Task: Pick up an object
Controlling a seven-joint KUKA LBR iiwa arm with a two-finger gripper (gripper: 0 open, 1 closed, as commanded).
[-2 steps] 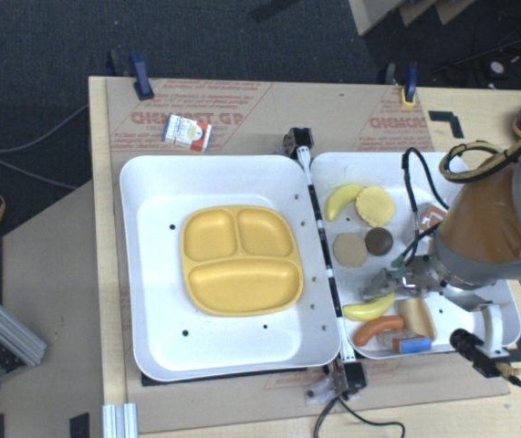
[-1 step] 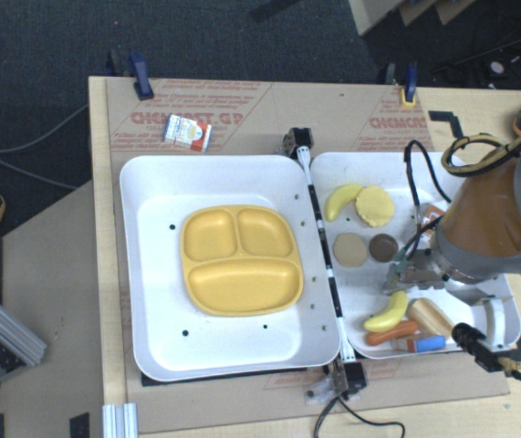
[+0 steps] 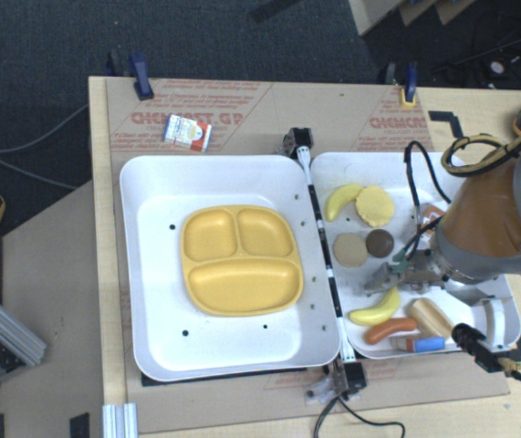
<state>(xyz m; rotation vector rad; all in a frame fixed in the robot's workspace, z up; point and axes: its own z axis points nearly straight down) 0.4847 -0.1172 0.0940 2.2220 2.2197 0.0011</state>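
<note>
Two bins: left bin (image 3: 141,245) holds a yellow divided plate (image 3: 240,259); right bin (image 3: 351,164) holds toy food.
Gripper (image 3: 397,275): low in right bin, grip state unclear.
Nearest item: banana (image 3: 376,309), just near-side of gripper.
Far items: second banana (image 3: 338,200), yellow round piece (image 3: 375,205).

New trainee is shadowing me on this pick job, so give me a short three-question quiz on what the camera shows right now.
1. True or false: the yellow divided plate lies in the left bin.
2. Which object lies nearest the near rim of the right bin? A) the round yellow piece B) the red sausage C) the upper banana
3. Fill in: the small red and white box lies outside both bins on the ____.

Key
1. True.
2. B.
3. Bench, beyond the left bin's far rim.
</note>
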